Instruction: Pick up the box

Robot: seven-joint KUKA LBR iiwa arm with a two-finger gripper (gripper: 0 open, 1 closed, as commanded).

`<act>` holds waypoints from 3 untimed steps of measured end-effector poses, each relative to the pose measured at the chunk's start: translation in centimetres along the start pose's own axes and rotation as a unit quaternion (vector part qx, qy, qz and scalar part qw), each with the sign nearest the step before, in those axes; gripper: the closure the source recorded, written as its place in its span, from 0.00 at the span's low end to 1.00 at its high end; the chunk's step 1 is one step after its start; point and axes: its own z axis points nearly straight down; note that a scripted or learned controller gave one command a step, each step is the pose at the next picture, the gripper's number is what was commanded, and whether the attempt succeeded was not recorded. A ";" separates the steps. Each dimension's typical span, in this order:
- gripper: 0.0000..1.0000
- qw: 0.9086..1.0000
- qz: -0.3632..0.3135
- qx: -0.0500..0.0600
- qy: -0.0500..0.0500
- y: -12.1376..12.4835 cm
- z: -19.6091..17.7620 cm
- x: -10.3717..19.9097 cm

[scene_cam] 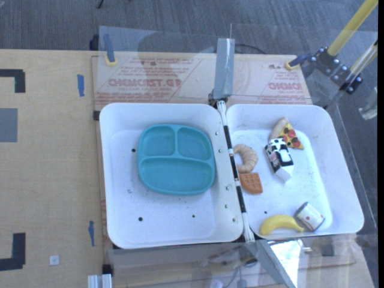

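Note:
The box [279, 158] is a small carton with black and white cow patches. It lies on its side near the middle of the right bin [343, 179], one end pointing toward the bin's front right. A toy pizza slice [287, 132] lies just behind it, almost touching its far end. Nothing rests on top of the box.
Also in the right bin are a croissant [246, 156] and a waffle [252, 183] by the left wall, and a banana [281, 223] and a small can [309, 216] at the front. A teal divided plate [176, 159] sits in the left bin [114, 209].

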 end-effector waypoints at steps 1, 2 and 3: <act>1.00 0.998 0.064 0.000 0.000 -2.3 20.3 3.3; 1.00 0.993 0.120 -0.001 0.000 6.1 31.5 -2.8; 0.00 0.993 0.121 -0.001 0.000 6.1 31.5 -2.8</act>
